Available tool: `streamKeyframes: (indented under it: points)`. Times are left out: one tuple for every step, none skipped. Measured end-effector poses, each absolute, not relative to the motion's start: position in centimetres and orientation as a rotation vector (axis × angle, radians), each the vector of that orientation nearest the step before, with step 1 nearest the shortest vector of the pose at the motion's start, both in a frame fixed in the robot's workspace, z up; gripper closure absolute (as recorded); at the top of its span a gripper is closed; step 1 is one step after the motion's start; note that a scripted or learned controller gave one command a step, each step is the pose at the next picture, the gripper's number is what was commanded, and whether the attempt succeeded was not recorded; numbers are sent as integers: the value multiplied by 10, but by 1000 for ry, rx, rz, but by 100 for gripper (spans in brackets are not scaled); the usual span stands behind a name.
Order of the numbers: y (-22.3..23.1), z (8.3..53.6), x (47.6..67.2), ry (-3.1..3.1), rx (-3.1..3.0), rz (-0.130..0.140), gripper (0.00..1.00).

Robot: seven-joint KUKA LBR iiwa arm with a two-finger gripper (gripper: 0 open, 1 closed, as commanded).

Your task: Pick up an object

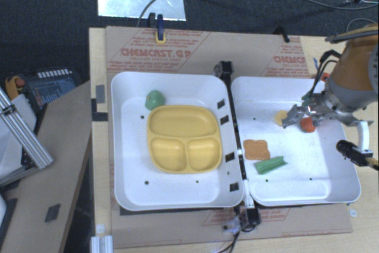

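My gripper (304,117) hangs over the upper part of the right bin (331,186), reaching in from the right. It looks open, with a small red-orange object (307,125) low between its fingers; I cannot tell if they touch it. A small yellow piece (279,118) lies just left of the gripper. Nearer the bin's front lie a flat orange slab (256,149) and a green strip (270,165).
The left bin (127,181) holds a yellow divided tray (183,138) and a green lump (155,99) at the tray's upper left corner. A black divider (234,139) separates the bins. The arm's black attachment (350,152) overhangs the right bin's right rim.
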State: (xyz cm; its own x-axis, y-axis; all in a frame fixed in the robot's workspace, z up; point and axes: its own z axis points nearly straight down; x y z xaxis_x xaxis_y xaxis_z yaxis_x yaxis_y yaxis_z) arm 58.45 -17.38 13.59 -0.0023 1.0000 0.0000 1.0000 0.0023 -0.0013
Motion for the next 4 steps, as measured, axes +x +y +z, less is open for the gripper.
streamKeyframes:
  points:
    - [-173, 84, 584, -2222, -2219, 1, 0]
    - [-174, 97, 586, -2225, -2223, -3, 100]
    - [-175, 144, 578, -2222, -2225, -3, 100]
    - [-172, 188, 577, -2228, -2220, -4, 100]
